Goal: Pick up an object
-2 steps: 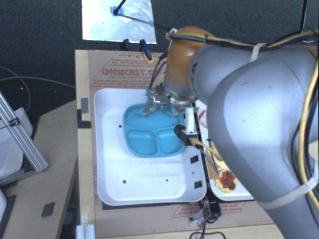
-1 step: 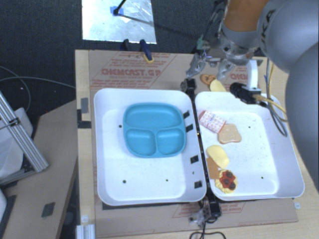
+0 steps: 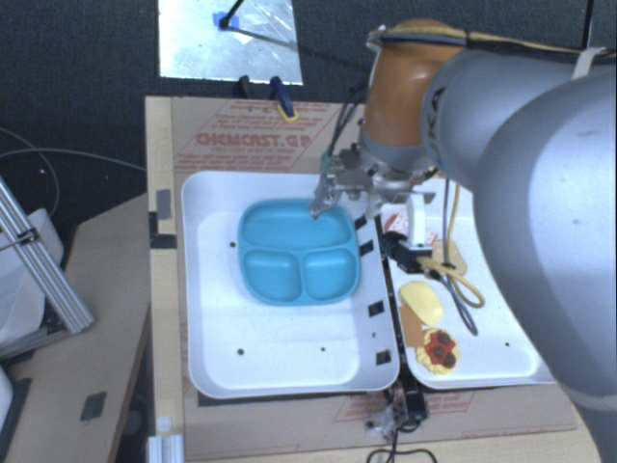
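Note:
A blue three-compartment plate (image 3: 297, 253) lies in the left white bin (image 3: 222, 336). My gripper (image 3: 326, 199) hangs at the plate's far right rim, near the divider between the bins. In the right bin (image 3: 501, 355) I see a yellow piece (image 3: 422, 302), a red and black item (image 3: 440, 347), a tan looped item (image 3: 457, 270) and a red and white packet (image 3: 400, 224). Nothing shows between my fingers; the wrist hides much of them.
The large grey arm (image 3: 521, 162) with its orange band (image 3: 405, 85) covers the right bin's far and right parts. Cardboard (image 3: 251, 138) lies under the bins. A metal sheet (image 3: 228, 25) rests behind the bench, and an aluminium frame (image 3: 39, 268) stands at the left.

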